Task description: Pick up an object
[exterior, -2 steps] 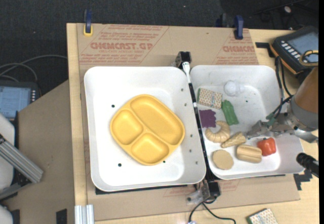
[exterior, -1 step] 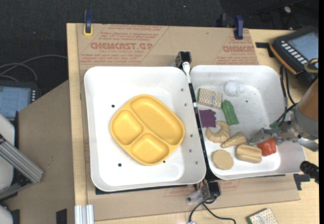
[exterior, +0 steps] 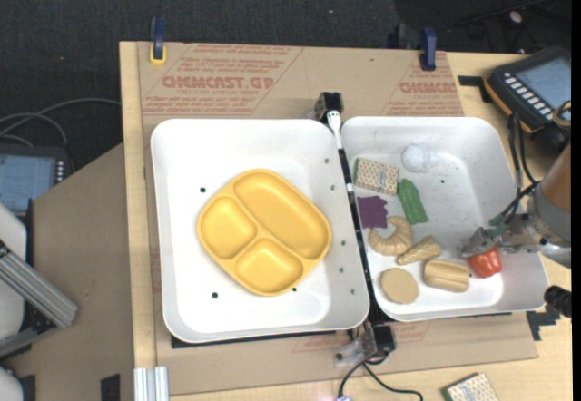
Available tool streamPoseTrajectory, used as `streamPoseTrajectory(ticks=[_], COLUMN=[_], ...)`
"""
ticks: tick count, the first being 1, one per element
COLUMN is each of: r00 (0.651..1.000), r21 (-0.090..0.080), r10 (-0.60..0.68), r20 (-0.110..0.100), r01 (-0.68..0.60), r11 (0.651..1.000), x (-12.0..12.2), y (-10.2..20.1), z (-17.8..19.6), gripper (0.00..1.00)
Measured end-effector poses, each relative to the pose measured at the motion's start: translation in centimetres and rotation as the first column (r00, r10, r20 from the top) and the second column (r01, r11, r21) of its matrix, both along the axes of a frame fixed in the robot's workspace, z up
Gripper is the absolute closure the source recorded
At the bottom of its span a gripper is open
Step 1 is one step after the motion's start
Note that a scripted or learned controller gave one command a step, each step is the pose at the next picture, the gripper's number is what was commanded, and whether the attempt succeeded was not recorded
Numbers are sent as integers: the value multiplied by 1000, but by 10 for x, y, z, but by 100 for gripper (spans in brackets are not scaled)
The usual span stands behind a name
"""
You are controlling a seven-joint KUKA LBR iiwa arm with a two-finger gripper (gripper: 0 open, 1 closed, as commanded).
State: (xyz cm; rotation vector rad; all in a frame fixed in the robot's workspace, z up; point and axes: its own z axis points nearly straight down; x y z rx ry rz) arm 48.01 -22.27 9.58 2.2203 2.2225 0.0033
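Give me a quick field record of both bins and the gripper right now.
left bin: yellow divided plate
right bin: cracker, green piece, purple piece, croissant, round cookie, bread roll, red pepper, clear cup
gripper: low at right bin's right side, just above red pepper
grasp: unconfirmed

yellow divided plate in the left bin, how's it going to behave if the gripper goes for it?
The yellow plate looks like rigid moulded plastic, so probably stiff and light for its size. It lies flat and wide on the left bin, so tipping or rolling seems unlikely; a push would likely slide it. Its glossy, rounded rim may be slippery, and only an edge pinch looks feasible.
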Motion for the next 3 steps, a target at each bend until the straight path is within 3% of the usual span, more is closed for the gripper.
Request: streamPoseTrajectory(ticks=[1, 2, 3], r00=[1000, 1000, 1000], r21=[-1, -2, -5], r10=[9, -1, 0], r20=[7, -1, 5], r01=[-9, 1, 0], r11=[1000, 1000, 1000], x=[38, 34, 89], y=[109, 104, 63], z=[-10, -11, -11], gripper=[100, 0, 0])
